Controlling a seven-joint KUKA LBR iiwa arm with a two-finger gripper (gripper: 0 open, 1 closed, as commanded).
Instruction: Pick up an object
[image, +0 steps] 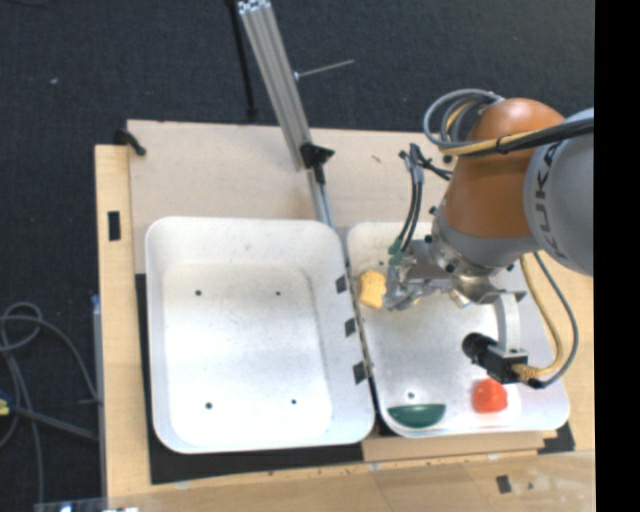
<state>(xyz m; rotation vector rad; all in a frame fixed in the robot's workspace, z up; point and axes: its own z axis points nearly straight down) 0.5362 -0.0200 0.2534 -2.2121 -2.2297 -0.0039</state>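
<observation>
Dark carpet is surrounding a pale wooden counter (230, 170) that is carrying two shallow white bins side by side. A slanted aluminium rail (283, 90) is running from the top of the view down toward the gap between the bins, and loose cables (30, 350) are lying on the floor off the counter's left edge.

Lying toward the counter's left side, the left bin (250, 330) is showing its speckled floor. The right bin (430, 350) is sitting toward the counter's right edge, touching the left bin along their shared walls. A yellow object (372, 290) is resting in the right bin's upper left corner, just beside the dividing wall. A dark green bowl-like object (416, 414) is lying against the right bin's near edge, and a red-orange object (489, 396) is sitting near that bin's lower right corner.

Reaching in from the right, the grey arm with its orange band (495, 170) is hanging over the right bin's upper half. The gripper (402, 290) is pointing down just right of the yellow object, very near it. Whether the fingers are released or clenched cannot be told, since they are too small and cluttered to read. A black fitting (490, 352) on the arm's cabling is hanging above the red-orange object.
</observation>
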